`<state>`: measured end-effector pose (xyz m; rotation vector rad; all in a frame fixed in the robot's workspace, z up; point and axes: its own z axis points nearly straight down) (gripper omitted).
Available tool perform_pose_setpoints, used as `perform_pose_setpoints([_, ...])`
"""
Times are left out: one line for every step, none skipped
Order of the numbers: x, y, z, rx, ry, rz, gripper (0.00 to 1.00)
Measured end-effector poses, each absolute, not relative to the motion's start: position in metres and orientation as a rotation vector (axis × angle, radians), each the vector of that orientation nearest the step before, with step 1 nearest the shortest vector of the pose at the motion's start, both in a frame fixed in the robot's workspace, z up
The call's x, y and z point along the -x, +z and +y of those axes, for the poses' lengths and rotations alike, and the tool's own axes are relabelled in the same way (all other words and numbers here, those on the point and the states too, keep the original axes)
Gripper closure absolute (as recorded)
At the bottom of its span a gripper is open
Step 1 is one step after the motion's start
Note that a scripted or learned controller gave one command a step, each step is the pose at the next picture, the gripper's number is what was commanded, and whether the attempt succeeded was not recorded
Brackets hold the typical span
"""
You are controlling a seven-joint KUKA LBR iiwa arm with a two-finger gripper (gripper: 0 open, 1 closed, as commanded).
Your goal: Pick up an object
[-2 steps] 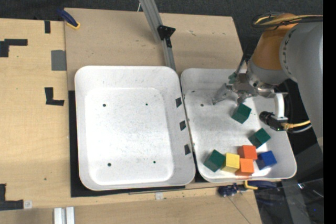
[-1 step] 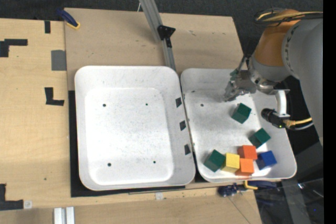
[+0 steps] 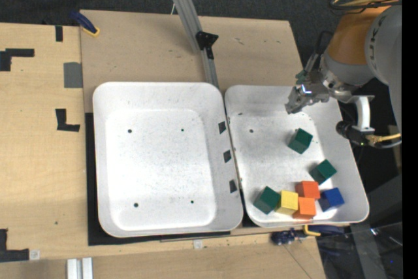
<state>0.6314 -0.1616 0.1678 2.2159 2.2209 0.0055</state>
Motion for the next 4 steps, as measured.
perform_pose_setpoints([-0.632,0.202,-0.161,-2.218,0.003,2.222,1.0])
perform_pose_setpoints([-0.638,0.215,-0.108,-2.215,0.003,2.229,1.0])
perform_pose_setpoints([-0.645,0.218,-0.058,-2.216,0.002,2.23,1.0])
perform_pose_setpoints([-0.644,0.225,-0.012,-2.216,0.001,2.23,1.0])
